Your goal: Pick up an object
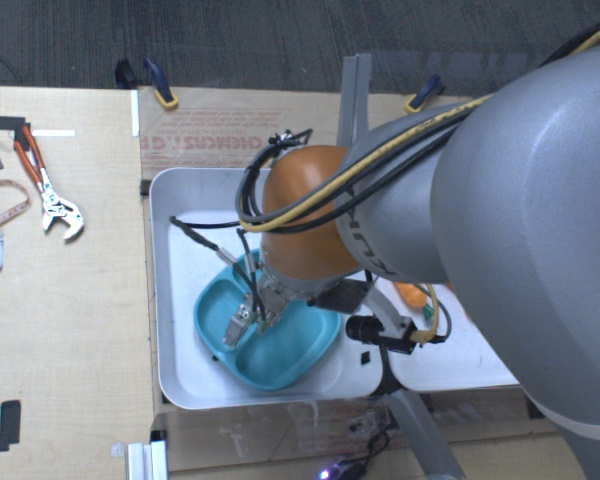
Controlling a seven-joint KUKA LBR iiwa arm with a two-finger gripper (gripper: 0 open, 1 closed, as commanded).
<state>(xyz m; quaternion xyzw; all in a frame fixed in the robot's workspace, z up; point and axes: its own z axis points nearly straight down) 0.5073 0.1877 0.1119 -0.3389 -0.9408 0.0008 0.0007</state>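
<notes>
Over the left bin, the gripper reaches into a teal bowl, its grasp impossible to tell.

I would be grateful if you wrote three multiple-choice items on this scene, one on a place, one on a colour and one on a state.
1. Where does the shallow teal plastic dish lie?
A. In the left white bin
B. On the wooden bench by the wrench
C. On the dark floor

2. What colour is the band above the arm's wrist?
A. Green
B. Orange
C. Purple

3. How does the gripper stand to the teal dish?
A. Far off over the bench
B. Low over the dish's inside
C. Beside the wrench

Answers:
1 A: the teal dish rests inside the left white bin.
2 B: the band is orange.
3 B: the gripper hangs low over the dish's hollow; whether it touches is unclear.
</notes>
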